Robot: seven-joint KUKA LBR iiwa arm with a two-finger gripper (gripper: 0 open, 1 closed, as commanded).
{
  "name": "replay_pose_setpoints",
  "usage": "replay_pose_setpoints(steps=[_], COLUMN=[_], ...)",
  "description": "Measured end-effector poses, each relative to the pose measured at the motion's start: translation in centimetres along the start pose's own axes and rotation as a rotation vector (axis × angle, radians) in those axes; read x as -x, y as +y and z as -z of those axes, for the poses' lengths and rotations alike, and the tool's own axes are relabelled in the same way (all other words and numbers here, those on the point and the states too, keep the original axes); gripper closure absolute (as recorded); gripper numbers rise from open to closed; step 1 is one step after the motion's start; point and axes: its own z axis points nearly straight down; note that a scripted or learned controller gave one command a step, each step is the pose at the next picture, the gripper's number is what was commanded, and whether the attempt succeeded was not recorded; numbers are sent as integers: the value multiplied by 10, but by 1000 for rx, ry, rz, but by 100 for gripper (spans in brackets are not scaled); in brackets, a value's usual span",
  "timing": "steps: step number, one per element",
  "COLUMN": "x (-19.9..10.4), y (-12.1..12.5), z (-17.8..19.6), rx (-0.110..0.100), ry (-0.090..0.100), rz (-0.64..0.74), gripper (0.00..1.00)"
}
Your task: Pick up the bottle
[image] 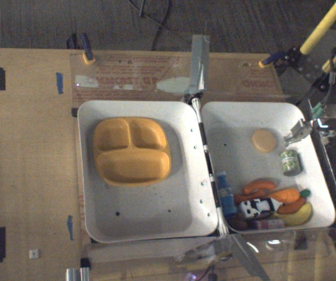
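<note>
I see the gripper at the right bin's far right edge, metal fingers poking in over the rim; can't tell how far open they are, nothing visibly between them. Just below it, a small green can stands on the bin floor. To its left, a round tan disc. The bottle, blue, lies along the right bin's left wall, well apart from the gripper. Near corner is cluttered: orange carrots, a black-and-white toy, a banana. Left bin holds an orange divided plate.
</note>
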Motion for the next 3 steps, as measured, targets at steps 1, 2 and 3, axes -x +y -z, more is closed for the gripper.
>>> replay_pose_setpoints(steps=[1,2,3], x=[-74,-137,-188], y=[-48,-49,-40], z=[-156,-70,-70], rx=[1,0,0], ry=[0,0,-1], rz=[234,-130,-42], gripper=[0,0,0])
